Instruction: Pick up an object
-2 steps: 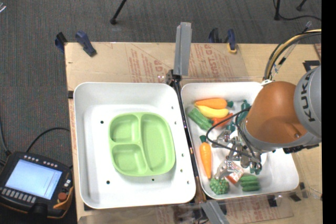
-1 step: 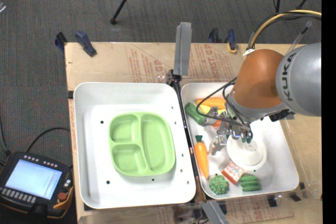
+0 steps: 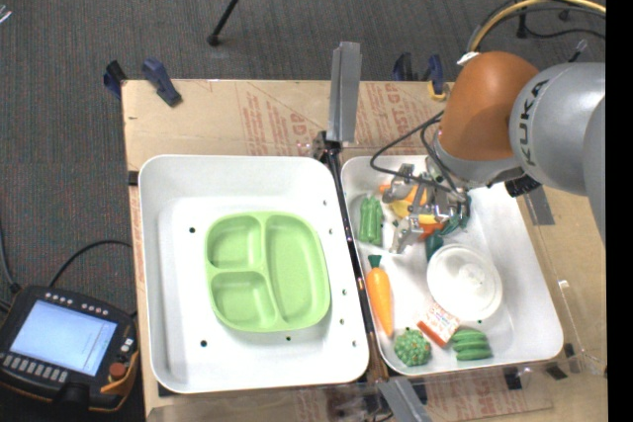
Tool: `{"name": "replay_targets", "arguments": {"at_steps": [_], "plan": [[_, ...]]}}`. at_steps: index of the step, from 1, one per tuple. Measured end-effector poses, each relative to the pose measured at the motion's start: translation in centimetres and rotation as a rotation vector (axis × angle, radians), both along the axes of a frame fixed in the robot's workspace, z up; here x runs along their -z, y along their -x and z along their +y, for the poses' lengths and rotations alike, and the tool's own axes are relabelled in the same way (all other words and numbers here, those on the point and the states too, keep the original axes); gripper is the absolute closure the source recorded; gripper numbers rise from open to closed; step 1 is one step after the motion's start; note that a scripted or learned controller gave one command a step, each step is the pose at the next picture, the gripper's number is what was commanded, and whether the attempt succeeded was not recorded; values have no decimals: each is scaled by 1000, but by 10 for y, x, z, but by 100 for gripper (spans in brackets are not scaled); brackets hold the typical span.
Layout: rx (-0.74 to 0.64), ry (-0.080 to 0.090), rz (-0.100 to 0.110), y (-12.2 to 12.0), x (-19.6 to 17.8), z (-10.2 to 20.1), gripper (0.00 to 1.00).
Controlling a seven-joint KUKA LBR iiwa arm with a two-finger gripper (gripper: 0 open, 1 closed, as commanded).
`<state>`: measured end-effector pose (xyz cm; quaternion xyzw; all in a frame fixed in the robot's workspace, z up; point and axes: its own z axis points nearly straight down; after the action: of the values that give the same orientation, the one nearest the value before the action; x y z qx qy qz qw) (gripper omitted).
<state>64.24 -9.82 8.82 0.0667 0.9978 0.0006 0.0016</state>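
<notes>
From above, we see the gripper (image 3: 420, 212) low over the right bin's (image 3: 524, 242) far left part, among small toys; whether it is clenched or released we cannot tell. A carrot (image 3: 380, 297) and broccoli (image 3: 412, 347) lie by the near left edge, beside a white bowl (image 3: 464, 282). The left bin (image 3: 163, 203) carries a green plate (image 3: 267, 270).
</notes>
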Motion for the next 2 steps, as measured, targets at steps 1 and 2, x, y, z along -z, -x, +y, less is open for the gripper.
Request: {"name": "replay_targets", "arguments": {"at_steps": [1,2], "plan": [[-7,0,-4,-2,-11,3,100],[4,-1,6,78,2,18,100]]}}
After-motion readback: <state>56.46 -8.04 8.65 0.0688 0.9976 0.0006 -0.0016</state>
